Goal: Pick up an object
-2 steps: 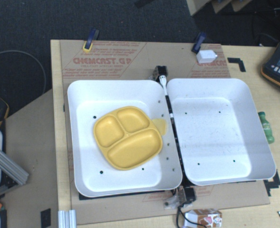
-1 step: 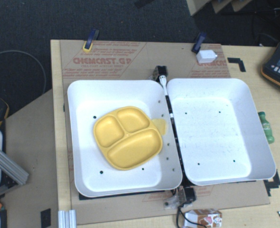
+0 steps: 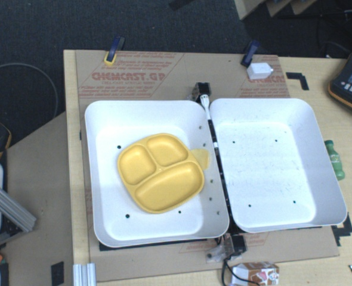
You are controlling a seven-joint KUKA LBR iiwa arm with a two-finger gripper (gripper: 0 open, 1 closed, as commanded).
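A yellow plastic plate (image 3: pixel 160 172) with three compartments lies flat in the left bin (image 3: pixel 101 207), a little right of its middle. A small pale yellow piece (image 3: pixel 201 158) pokes out from under the plate's right rim. The right bin (image 3: pixel 271 159) sits beside it, touching along the middle seam.
Both bins rest on a brown cardboard sheet (image 3: pixel 164 76) held by clamps (image 3: pixel 112 51) at the back. A white block (image 3: pixel 259 71) lies at the back right. A green item (image 3: pixel 334 159) sits off the right bin's right edge. Cables (image 3: pixel 235 261) and a small box lie at the front.
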